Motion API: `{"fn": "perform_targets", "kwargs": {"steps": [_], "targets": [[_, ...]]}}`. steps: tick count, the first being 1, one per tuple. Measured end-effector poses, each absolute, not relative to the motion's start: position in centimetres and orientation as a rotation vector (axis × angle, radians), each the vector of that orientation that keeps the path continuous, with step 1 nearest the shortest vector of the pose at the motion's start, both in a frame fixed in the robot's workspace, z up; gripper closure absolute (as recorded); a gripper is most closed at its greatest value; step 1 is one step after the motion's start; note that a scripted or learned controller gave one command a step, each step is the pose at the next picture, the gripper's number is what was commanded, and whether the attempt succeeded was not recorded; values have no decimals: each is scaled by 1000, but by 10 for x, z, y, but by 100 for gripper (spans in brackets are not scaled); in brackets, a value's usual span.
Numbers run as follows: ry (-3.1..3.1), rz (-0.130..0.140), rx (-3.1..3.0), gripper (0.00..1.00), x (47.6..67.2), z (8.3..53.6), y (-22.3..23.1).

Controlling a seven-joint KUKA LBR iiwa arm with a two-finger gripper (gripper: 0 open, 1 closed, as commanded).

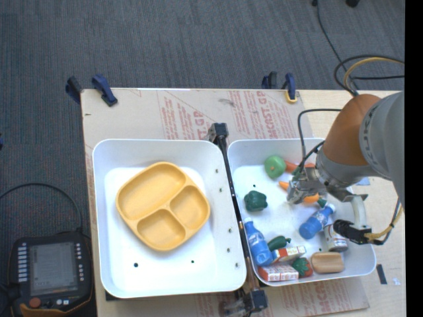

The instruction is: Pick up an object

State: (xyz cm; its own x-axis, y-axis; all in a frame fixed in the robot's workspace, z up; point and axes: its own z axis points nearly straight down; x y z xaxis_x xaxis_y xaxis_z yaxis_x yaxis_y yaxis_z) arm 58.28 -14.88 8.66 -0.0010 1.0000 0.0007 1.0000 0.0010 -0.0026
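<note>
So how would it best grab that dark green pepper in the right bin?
Probably from straight above, closing across the pepper's rounded body. It sits by itself on bare bin floor, apart from the light green apple and the blue bottle, so fingers have room on either side. The gripper is just to its right.

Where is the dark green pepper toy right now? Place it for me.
In the camera view, the dark green pepper toy lies in the right bin, near its left wall, below-left of the light green apple and above the blue bottle.
</note>
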Motion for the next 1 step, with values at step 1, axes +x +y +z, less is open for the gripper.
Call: {"fn": "perform_targets", "kwargs": {"steps": [1], "targets": [[-2222,2,-2217,0,583,86,-148]]}}
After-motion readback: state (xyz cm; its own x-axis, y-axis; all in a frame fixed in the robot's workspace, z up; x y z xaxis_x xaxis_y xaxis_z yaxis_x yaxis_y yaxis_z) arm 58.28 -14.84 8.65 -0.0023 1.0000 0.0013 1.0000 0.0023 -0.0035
